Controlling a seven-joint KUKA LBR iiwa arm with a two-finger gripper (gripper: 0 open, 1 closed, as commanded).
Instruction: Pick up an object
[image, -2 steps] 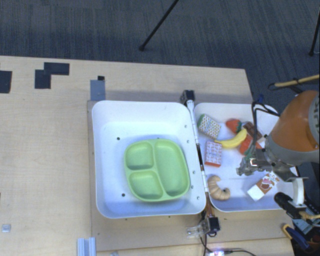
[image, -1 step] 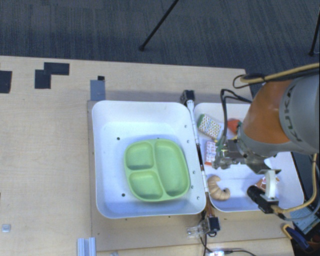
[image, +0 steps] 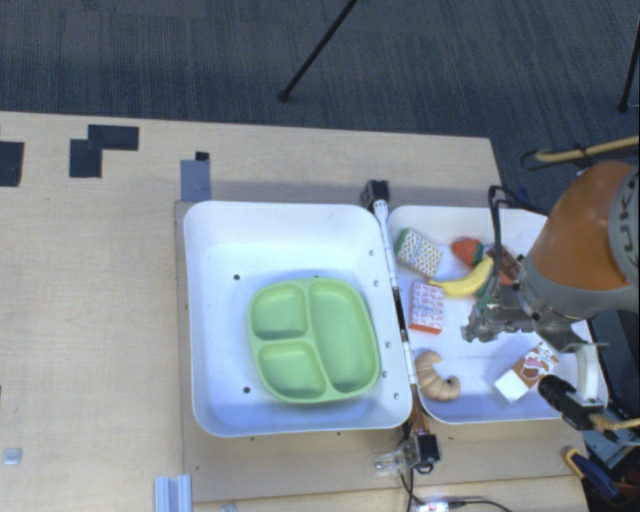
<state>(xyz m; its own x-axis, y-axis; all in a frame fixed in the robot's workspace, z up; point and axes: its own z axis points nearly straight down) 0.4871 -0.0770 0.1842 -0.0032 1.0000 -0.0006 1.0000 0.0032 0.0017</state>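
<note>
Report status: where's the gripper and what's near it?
Gripper low over right bin, nothing seen in it. Banana just beside it, croissant and small carton nearby. Green tray in left bin.

grey arm, orange band, dark gripper

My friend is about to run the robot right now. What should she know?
End effector: low in the right white bin, near the yellow banana; nothing seen held.
Same bin: red strawberry-like toy, green patterned packet, red-and-white card, tan croissant, small white-and-brown box.
Left white bin: green divided plastic tray.
Done: nothing picked yet. Left: grasp and lift one object.
</note>
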